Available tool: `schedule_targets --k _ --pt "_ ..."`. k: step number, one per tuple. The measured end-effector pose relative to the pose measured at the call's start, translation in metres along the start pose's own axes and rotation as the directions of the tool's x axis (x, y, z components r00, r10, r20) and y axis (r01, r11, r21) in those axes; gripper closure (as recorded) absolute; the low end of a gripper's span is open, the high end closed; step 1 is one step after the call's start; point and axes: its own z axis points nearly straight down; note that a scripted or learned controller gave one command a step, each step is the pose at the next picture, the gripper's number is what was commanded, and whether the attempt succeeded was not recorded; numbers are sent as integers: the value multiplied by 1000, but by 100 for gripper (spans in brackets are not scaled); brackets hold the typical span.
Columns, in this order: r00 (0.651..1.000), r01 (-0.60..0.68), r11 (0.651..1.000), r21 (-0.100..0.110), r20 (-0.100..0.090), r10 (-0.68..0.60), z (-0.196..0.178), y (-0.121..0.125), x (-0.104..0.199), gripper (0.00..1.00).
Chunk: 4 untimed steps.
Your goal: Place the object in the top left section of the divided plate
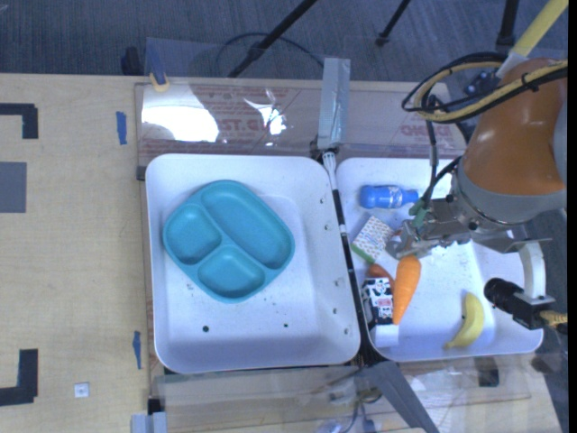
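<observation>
We see the bench (63, 269) carrying two shallow white bins side by side, the left bin (306, 323) and the right bin (433, 341). The grey arm with its orange band (518, 142) reaches in over the right bin. In the left bin lies a blue divided plate (228, 239), turned at a slant, all three sections bare. The gripper (416, 239) hangs low over the right bin, just above the thick end of an orange carrot (406, 285); we cannot tell whether its fingers are open or closed, nor whether they touch the carrot. The carrot lies in the right bin, well apart from the plate. Near it rest a yellow banana (467, 321), a blue bottle (388, 197) on its side, a small patterned packet (371, 238) and a black-and-white carton (379, 301)
</observation>
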Motion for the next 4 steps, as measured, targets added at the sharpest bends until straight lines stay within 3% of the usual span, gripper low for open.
schedule_targets --k 1,2,3,4 --pt "987 161 987 -2 1 -161 -88 -6 41 100" --pt "985 175 985 0 -1 -175 78 -3 77 100" --pt "960 279 960 -3 1 -279 -71 66 124 100" --pt "924 383 924 0 -1 -383 103 30 163 100"
